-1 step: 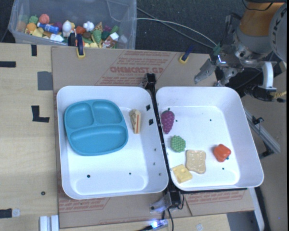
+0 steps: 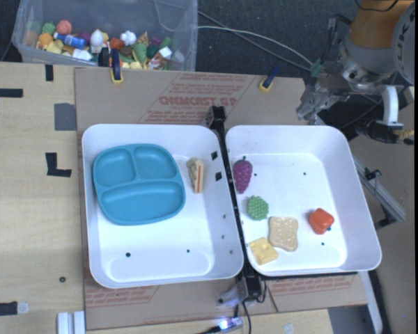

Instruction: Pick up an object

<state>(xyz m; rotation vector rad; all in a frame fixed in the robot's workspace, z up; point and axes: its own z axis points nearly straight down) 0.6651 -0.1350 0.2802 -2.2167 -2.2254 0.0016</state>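
Hand (image 2: 312, 108) hangs beyond right bin's (image 2: 334, 139) far rim; finger opening cannot be told.

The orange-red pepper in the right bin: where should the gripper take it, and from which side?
Take the pepper across its rounded body, coming straight down from above. It sits apart from the toast slice and short of the right bin's wall, so fingers probably fit on both sides. The gripper hangs beyond the bin's far edge.
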